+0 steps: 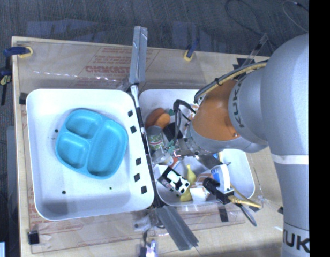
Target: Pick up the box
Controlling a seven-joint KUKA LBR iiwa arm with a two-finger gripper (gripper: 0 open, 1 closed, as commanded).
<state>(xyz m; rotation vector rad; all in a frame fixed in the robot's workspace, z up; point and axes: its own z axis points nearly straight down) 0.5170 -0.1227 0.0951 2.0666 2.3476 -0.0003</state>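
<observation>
**Q:** Where's your box?
**A:** The box [175, 181] is black and white. You'll see it lying tilted in the right bin [248, 170], near the front wall on the side next to the left bin [40, 143]. A yellow item [189, 174] sits right against it.

**Q:** And your tool?
**A:** The tool [180, 150] hangs low over the right bin, just behind the box and under the arm's orange band [213, 119]. You can't tell if it's released or clenched, because the wrist covers it. You can't tell if it touches the box either.

**Q:** What else do you have in there?
**A:** There's an orange thing [158, 118] at the back of the right bin, with a clear jar [155, 138] just in front of it, between it and the box. The left bin holds a blue tray [92, 142] with three compartments, lying flat and well apart from the box. Both bins sit side by side on the surface [208, 63].
</observation>
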